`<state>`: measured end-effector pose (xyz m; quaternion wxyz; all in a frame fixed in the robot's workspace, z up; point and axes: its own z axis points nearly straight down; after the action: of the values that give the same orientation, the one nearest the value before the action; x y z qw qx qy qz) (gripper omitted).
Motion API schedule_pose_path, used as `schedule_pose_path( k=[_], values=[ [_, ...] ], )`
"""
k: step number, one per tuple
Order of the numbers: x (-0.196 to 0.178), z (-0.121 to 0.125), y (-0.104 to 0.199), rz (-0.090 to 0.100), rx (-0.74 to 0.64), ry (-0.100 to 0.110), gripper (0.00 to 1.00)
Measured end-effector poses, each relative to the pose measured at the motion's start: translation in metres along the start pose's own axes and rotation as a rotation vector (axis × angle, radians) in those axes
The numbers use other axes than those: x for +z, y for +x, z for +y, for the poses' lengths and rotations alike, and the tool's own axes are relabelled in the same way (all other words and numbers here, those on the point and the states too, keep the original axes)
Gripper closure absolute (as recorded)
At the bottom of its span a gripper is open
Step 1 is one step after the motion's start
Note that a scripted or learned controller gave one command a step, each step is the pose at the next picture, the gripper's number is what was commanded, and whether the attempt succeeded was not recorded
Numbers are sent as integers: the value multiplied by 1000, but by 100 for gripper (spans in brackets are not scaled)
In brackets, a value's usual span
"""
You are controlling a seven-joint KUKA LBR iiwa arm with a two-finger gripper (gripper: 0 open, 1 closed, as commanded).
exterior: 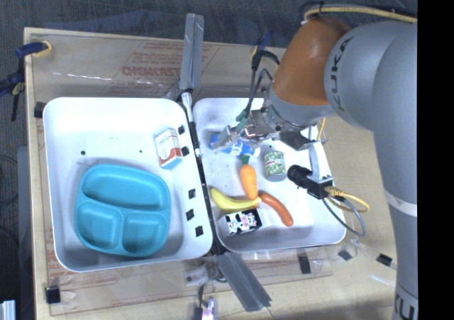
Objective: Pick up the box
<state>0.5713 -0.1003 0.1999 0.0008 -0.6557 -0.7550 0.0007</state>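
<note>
1. Arm [355,63]: grey with an orange band above the wrist; it enters from the right and bends down over the right bin.
2. Gripper [250,127]: sits low over the upper part of the right bin, among cables and fittings. Whether it is released or clenched cannot be told, and nothing can be made out in its grasp.
3. Box [167,147]: small, white with red print. It lies in the left bin near the upper right corner, close to the divider between the bins, just above the tray and well apart from the gripper.
4. Left bin [71,127]: shallow and white.
5. Tray [125,208]: blue, with three compartments; it fills the lower part of the left bin.
6. Right bin [319,230]: shallow and white, beside the left bin.
7. Blue item [237,147]: small, blue and white, just below the gripper; its kind cannot be told.
8. Can [274,163]: small, with a green and white label, right of the carrot.
9. Carrot [249,179]: orange, near the bin's middle.
10. Banana [233,201]: yellow, just below the carrot.
11. Sausage [277,209]: orange-red, right of the banana.
12. Card [242,221]: black and white, under the banana near the front wall.
</note>
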Motion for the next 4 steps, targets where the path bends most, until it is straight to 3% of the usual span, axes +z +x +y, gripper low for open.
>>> schedule_pose_path(
  k=[1, 2, 3, 4],
  values=[
    [55, -57, 1, 1, 32, 1, 0],
    [8, -65, 67, 0, -15, -2, 0],
    [8, 11, 94, -1, -337, -2, 0],
    [8, -45, 25, -1, -460, -1, 0]
  ],
)
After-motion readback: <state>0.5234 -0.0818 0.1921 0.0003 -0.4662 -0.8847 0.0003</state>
